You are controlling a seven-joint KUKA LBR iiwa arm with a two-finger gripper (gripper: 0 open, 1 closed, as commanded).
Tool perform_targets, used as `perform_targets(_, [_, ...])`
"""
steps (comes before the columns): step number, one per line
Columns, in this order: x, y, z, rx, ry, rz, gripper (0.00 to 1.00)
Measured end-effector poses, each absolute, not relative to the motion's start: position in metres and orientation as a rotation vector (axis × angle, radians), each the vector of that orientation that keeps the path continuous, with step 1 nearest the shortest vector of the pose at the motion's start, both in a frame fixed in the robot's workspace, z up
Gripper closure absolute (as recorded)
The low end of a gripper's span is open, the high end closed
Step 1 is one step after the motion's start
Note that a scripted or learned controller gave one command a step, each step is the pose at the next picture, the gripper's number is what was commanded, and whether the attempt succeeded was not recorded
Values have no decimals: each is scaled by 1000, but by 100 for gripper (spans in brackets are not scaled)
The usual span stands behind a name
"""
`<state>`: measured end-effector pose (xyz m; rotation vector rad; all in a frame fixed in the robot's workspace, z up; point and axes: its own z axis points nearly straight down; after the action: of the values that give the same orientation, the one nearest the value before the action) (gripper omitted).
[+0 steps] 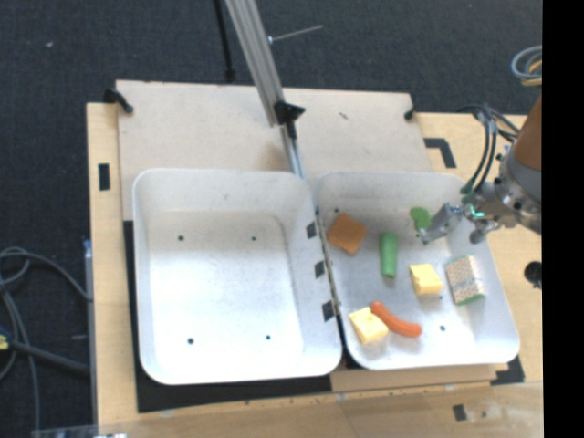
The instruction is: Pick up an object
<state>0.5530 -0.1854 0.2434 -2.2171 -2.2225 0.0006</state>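
Camera view has the pincer (453, 224) hovering over the right bin (497, 336), fingers spread wide and nothing between them. Nearest candidate, a small green piece (420, 217), sits just beside it. Nothing lifted yet; the whole grab remains.

Count from my station, looking down on the bench: two white bins, the left bin (155, 245) and the right bin (497, 331). I tally seven loose items, all in the right bin: two yellow blocks, one (425, 279) near the middle and one (368, 325) toward the front; two green pieces, a long stick (390, 255) and a small lump (420, 217); one orange-brown block (346, 233); one orange carrot-shaped piece (398, 321); one speckled sponge-like block (465, 280).
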Motion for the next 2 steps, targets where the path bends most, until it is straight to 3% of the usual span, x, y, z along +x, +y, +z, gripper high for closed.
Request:
perform_targets(1, [554, -185, 246, -2219, -2226, -4, 0])
perform_targets(2, [551, -187, 204, -2224, -2219, 6, 0])
